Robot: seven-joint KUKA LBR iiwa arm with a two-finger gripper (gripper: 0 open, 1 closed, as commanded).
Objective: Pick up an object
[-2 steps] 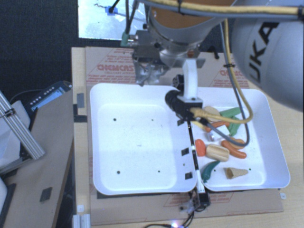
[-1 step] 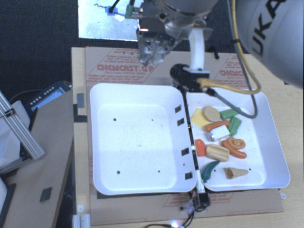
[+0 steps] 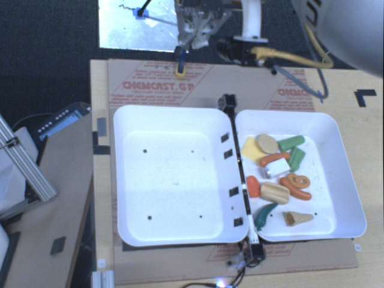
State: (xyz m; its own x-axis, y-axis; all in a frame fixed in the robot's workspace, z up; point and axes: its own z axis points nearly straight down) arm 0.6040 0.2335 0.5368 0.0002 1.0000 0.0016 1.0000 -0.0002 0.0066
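Two white bins sit side by side on our bench: the left bin [image 3: 174, 179] and the right bin [image 3: 336, 161], where we count about ten toy foods, among them two green beans [image 3: 294, 150], a pretzel [image 3: 298, 182] and a cone [image 3: 297, 218]. Beyond the bins' far edge hangs the gripper [image 3: 191, 32]; we cannot tell its opening.

White bins [image 3: 170, 116] — green pepper [image 3: 263, 215], orange carrot [image 3: 274, 159] (red-tinged), tan cone [image 3: 297, 218].

Assorted small plastic toy foods [image 3: 278, 176], orange, green, tan and yellow, lying clustered in right white bin [image 3: 345, 161].
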